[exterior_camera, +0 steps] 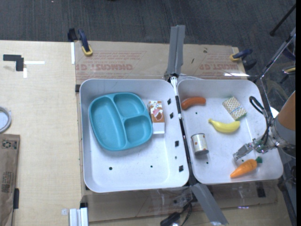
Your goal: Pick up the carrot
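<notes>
The carrot [244, 169] lies at the near right corner of the right bin [221, 179], just near of the gripper [245, 150], which hangs low over the bin floor; whether its jaws are parted or closed I cannot tell. Both white bins sit on brown cardboard [127, 62] clamped to a pale wooden bench [37, 112]. Dark grey carpet [131, 11] lies beyond. The left bin [136, 178] holds a blue divided plate [120, 121]

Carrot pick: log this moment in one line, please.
target: orange toy carrot with green top, right white bin, front corner | end effector: just above carrot | grasp: carrot not between fingers | neighbours: yellow banana, silver can
</notes>
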{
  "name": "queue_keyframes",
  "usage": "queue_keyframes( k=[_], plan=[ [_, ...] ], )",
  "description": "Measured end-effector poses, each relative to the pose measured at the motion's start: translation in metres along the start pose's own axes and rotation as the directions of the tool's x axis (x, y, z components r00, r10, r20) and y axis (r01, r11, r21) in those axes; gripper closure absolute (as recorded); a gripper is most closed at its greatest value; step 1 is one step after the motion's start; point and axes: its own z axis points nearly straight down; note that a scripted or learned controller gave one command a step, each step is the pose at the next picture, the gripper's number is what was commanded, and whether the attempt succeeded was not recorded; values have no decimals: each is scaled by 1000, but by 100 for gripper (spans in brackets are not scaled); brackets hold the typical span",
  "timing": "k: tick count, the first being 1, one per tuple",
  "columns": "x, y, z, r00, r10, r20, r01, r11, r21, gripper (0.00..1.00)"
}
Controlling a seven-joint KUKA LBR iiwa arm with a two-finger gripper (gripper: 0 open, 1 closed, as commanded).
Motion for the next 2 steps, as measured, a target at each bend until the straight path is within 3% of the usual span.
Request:
queue_keyframes(
  k=[1,2],
  plan=[
    [16,5,0,976,-217,5,217,976,1,0],
    [-4,-2,0,978,-211,8,211,978,0,0]
  ],
)
